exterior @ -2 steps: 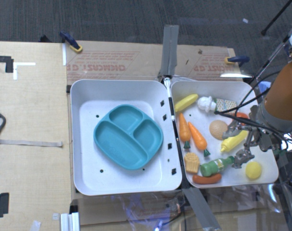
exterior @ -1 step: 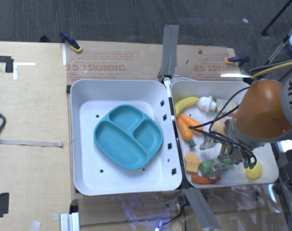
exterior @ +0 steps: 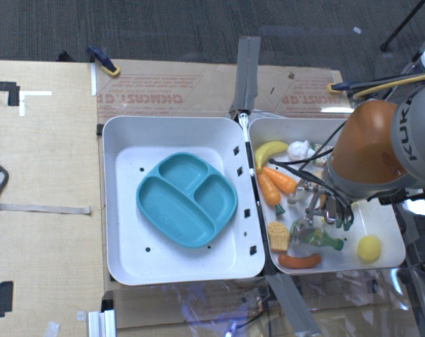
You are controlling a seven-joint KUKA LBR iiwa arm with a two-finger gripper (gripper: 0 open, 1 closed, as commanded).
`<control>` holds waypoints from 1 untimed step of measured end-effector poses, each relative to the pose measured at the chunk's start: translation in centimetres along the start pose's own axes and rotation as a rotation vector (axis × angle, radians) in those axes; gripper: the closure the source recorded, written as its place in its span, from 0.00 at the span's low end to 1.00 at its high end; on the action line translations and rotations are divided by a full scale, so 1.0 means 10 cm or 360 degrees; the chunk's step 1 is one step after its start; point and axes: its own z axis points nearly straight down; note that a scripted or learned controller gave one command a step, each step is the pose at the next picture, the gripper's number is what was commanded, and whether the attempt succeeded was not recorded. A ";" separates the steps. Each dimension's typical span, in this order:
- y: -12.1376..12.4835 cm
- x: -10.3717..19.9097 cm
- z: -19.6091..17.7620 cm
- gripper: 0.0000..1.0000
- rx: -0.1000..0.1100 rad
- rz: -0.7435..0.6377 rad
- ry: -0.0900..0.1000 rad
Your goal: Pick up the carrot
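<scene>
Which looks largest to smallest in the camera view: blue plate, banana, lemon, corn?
1. blue plate, by far the largest.
2. banana.
3. corn and lemon look about alike, so I do not rank them.

Even, bright light falls from overhead, and the scene is well exposed. The two white bins [exterior: 114, 209] come close to washing out, though their rims stay readable. Shadows are soft and short; a faint one rings the blue divided plate [exterior: 186, 199]. The orange band [exterior: 363, 142] of the arm carries a broad, mild sheen. Clear plastic along the lower edge [exterior: 219, 307] throws bluish glare. Focus is fairly sharp on the desk [exterior: 44, 181], while the small items under the arm look slightly soft and cluttered.
</scene>
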 end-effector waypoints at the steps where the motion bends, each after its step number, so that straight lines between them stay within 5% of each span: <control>1: 0.03 -0.77 0.00 0.00 0.0000 0.0321 0.0000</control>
